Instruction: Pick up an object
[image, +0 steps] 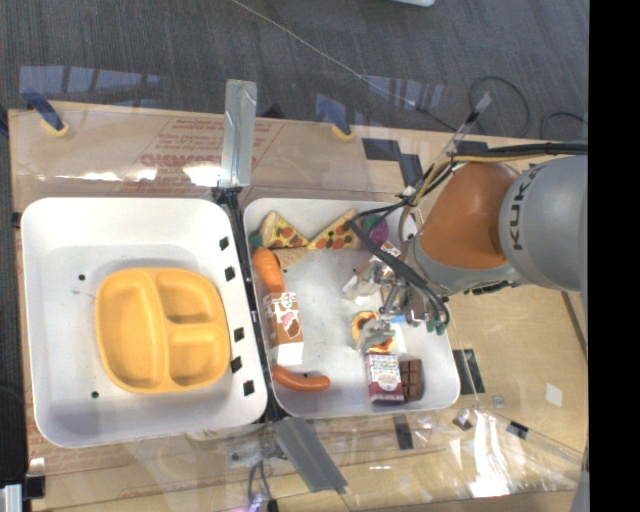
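1. Orange-and-white, a small object (366, 327) is lying in the right bin (440, 385), just below the gripper (385, 300), and it is looking like the likeliest target for the pick.
2. Whether the gripper is gaping or closed I cannot tell; the wrist and cables (430, 180) are crowding that spot, and nothing is visibly sitting in its grasp.
3. To do this step well, the arm (470, 225) is needing to come straight down over one item alone, centring on it before closing, so a neighbour is not getting pinched along with it.
4. Just beside the target, a red packet (383, 377) and a dark brown block (411, 376) are lying together near the bin's lower edge, making a clean grasp there harder.
5. Further left, a small carton (285, 322) is lying between an orange carrot-like piece (267, 268) and a sausage-like piece (301, 380).
6. Two pizza-slice toys (310, 235) are resting along the top wall.
7. Well apart, a yellow divided tray (160, 327) is sitting in the left bin (60, 230).
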